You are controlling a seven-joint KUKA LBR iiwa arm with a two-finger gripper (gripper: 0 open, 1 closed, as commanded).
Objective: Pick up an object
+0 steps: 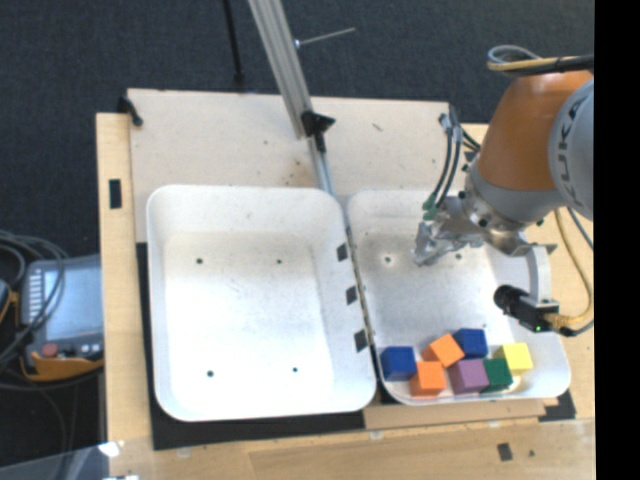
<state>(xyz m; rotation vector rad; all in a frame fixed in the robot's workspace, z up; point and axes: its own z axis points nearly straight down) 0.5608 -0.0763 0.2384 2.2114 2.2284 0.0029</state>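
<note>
Blocks sit bunched at the near edge of the right bin: a blue one at the left end, two orange ones, a second blue, a purple, a green and a yellow toward the near right corner. From where I stand the pincer hangs over the bare middle of that bin, well apart from the blocks, and I cannot tell how it is set. The left bin lies just beside it on the table.

Partial letters, seemingly "UK", stand on the grey arm.
</note>
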